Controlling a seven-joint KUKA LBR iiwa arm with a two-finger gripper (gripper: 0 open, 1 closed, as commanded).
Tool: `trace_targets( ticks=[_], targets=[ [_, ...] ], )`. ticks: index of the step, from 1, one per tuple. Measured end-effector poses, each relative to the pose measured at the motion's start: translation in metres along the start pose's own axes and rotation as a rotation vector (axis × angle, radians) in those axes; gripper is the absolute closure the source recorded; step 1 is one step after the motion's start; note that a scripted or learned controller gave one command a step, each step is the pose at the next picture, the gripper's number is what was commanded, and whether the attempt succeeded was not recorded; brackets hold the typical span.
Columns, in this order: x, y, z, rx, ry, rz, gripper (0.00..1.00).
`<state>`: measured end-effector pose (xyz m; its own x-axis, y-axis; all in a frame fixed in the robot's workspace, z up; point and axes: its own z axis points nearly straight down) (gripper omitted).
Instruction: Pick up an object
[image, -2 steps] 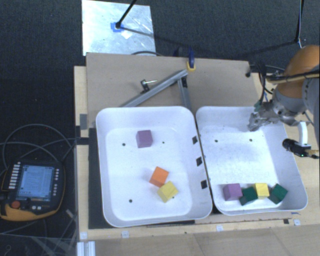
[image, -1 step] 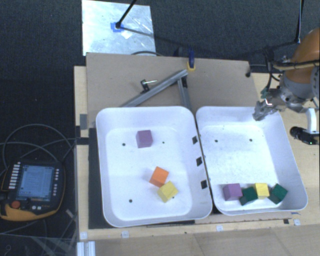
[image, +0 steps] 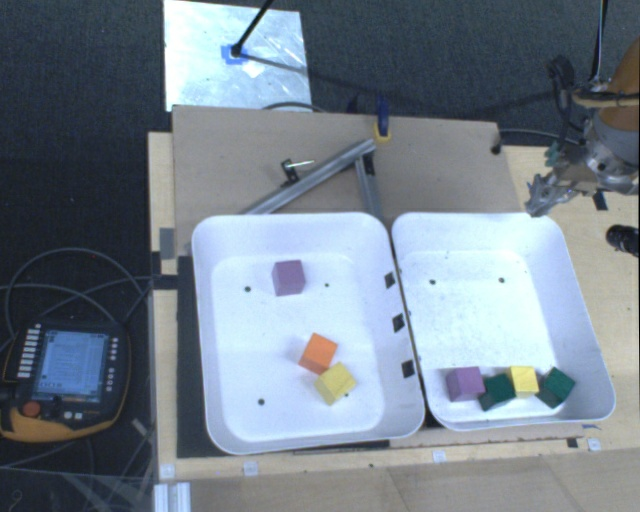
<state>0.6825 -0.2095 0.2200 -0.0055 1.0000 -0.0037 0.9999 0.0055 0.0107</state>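
Bench (image: 440, 160) bore two white bins. Left bin (image: 225, 240) held purple cube (image: 288, 277), orange cube (image: 318, 352) touching yellow cube (image: 336, 383). Right bin (image: 570, 290) held row of small blocks (image: 508, 384) along near wall. Gripper (image: 541, 196) hovered above right bin's far right corner, grasp state unclear.
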Motion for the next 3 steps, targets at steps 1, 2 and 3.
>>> trace_targets(
  ticks=[1,2,3],
  targets=[
    [-0.001,0.002,-0.055,0.002,0.001,0.000,1.00],
    [0.050,-0.001,-0.040,0.010,0.005,-0.004,1.00],
    [0.099,0.004,-0.043,0.008,0.005,-0.005,1.00]
  ],
)
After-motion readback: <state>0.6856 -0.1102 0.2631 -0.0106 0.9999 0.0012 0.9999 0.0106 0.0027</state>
